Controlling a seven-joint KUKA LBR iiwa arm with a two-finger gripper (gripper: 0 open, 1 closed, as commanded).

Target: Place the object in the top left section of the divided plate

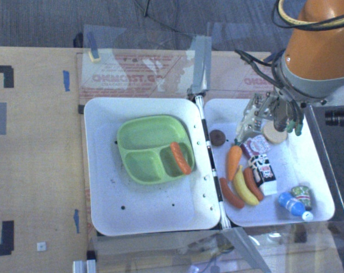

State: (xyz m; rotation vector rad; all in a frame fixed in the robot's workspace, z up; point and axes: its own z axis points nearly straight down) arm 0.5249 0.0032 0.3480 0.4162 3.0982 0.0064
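The bench is pale wood, flat and matt, filling the left of the frame; on it sit two shallow white bins, smooth hard plastic with rounded corners, the left bin at centre and the right bin at right; the arm, a glossy orange dome over grey, hangs at upper right, and its gripper sits over the upper part of the right bin, a tangle of metal and wire; whether its jaws stand wide or narrow I cannot tell, and nothing shows between them. The plate is green moulded plastic, rounded, in three sections, mid left bin; an orange sausage-shaped piece lies in its lower right section. Which item is the task's thing I cannot tell; the candidates lie in the right bin: banana, carrot, two red sausages, a black-and-white carton, a blue bottle, a tan disc by the gripper, a brown disc. I judge these toy foods light, stiff and rather slick; the long ones are best pinched across the middle, the discs across their width, and neighbours touching in the cluster may get nudged.
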